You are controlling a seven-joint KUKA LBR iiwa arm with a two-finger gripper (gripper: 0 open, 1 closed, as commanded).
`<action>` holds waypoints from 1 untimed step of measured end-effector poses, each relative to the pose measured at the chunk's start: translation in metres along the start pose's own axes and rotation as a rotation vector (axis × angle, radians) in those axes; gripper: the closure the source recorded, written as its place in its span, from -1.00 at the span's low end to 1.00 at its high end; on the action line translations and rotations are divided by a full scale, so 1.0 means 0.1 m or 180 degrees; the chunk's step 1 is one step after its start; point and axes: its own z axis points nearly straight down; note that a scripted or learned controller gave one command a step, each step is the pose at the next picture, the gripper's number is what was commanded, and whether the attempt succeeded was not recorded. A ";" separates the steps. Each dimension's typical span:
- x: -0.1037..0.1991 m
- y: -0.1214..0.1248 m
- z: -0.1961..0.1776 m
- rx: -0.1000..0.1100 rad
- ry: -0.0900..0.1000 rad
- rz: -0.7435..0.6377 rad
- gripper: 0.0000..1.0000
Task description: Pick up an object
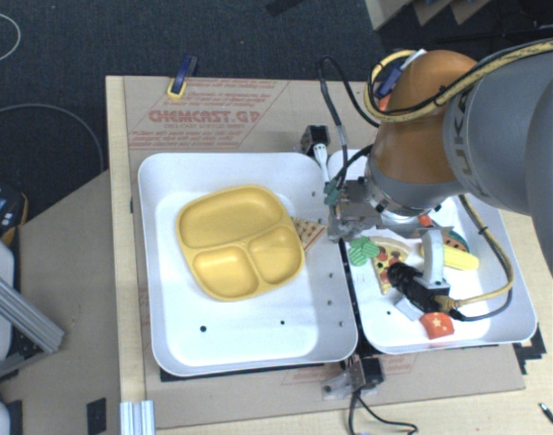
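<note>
My gripper (346,222) hangs over the left edge of the right bin (503,320), under the orange wrist band. Just below it lie a green toy piece (362,251) and a pizza slice (384,263). A yellow piece (460,260) lies to the right of them, and a red piece (438,324) sits near the bin's front. The arm hides the back of this bin.
The left bin (249,343) holds a yellow divided plate (239,240) with a small waffle-patterned piece (308,232) at its right side. The ridge between the two bins runs right under the gripper. Cables lie at the bench's back and front.
</note>
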 end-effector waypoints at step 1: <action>0.36 -0.02 -0.18 -0.0002 -0.0001 0.0005 1.00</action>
